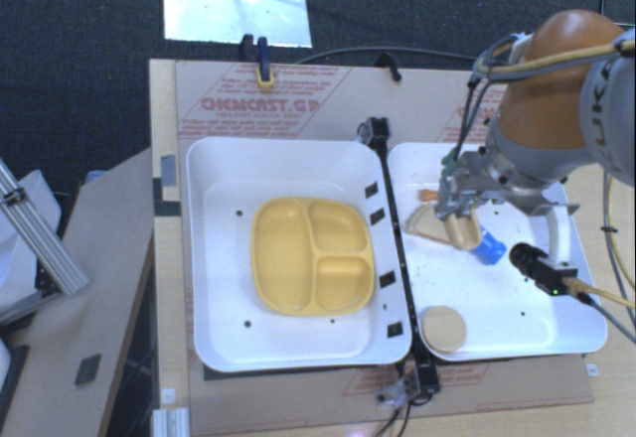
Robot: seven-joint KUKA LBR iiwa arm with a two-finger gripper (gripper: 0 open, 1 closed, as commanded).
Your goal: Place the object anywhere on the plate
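Camera view, seen from above at a slant. Two shallow white bins sat side by side on the bench, meeting along a shared inner edge marked by black clips. The left bin [214, 226] held one yellow plate [313, 256] with three compartments, lying near the bin's middle and slightly toward the shared edge; bare white floor ringed it on all sides, widest on the left and along the near rim.

The right bin [527, 326] held the loose objects. One tan wedge-shaped piece [429, 224] lay flat near the bin's middle, close to the shared edge. One small blue object [490, 248] lay just right of the gripper. One round tan disc [444, 328] rested in the near left corner, close against both the near rim and the shared edge. A small orange item [428, 195] lay behind the wedge; its form was too small to tell. Open floor remained along the near right part of this bin.

The single arm, with its orange band [561, 77], reached in from the right, and its gripper [459, 226] hung low over the right bin, at the wedge's right end. Whether the gripper was spread or closed could not be told, since the wrist body and cabling hid its tip. No object lay on the plate.
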